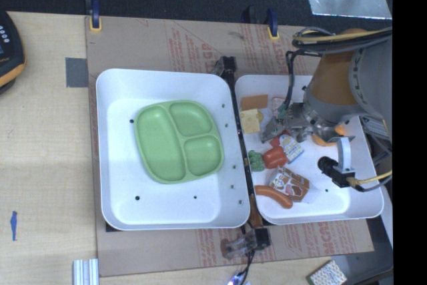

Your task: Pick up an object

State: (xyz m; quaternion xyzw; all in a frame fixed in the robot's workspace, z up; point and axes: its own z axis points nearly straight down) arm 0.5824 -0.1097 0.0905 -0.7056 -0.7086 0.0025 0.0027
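The hand point(279, 127) is down low in the right bin point(360, 210), right among the toy food. How its grip stands, or whether it has anything, cannot be told from up here. Just beside its tip lie the red pepper point(274, 157), a small carton point(291, 147) and the cheese point(251, 121); the sausage point(273, 197) sits nearer the front wall. The left bin point(120, 203) carries a green tray point(179, 141). Judging by this, nothing is lifted yet: the grasp and the raise are to come.
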